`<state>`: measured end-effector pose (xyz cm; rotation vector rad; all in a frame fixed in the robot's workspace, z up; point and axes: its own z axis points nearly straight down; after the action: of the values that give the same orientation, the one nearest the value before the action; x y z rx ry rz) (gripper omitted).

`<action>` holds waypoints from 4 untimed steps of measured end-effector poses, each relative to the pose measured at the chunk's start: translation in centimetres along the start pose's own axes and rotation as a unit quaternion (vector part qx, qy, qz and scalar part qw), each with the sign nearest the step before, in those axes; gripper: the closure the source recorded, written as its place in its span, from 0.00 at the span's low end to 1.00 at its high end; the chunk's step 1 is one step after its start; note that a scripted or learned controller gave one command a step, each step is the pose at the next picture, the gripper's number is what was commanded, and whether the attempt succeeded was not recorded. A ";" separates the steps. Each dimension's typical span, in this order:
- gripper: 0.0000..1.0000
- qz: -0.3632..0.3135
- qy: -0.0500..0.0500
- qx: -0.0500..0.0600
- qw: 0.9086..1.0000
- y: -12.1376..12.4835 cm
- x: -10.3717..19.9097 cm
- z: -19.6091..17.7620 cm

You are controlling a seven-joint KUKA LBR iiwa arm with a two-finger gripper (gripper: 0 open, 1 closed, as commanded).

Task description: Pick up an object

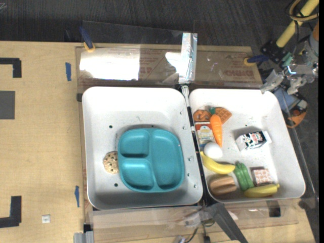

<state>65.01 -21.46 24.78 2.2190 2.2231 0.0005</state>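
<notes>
Objects to grab are all sitting in the bins, so as far as I can tell nothing's been picked yet, the whole job is still ahead. Going left to right: the left bin (96,103) has a cookie (111,162) lying just beside a teal divided plate (150,158), touching or nearly so. The right bin (276,135) is where the clutter is: a small carton (204,133) against the divider, a carrot (216,128) next to it, a white egg (212,150) below, a banana (217,165) curving under the egg, a brown bun-ish thing (223,185), something green (242,175), a little patterned box (262,176) and a black-and-white item (251,139) off on its own.

The claw (293,75) seems to be up at the top right, off past the right bin's corner and well apart from everything. It's a jumble of metal and cables there, so honestly can't tell if it's wide or narrow. That orange thing behind the carrot is half hidden too.
</notes>
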 end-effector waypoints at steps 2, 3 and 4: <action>0.00 0.070 -0.004 -0.023 0.997 -7.8 -0.4 10.7; 0.00 0.101 0.006 -0.004 0.995 -3.8 1.6 15.9; 0.00 0.107 0.001 -0.001 0.994 -7.0 5.3 16.1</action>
<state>58.06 -16.18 8.67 2.4443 1.9716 0.0043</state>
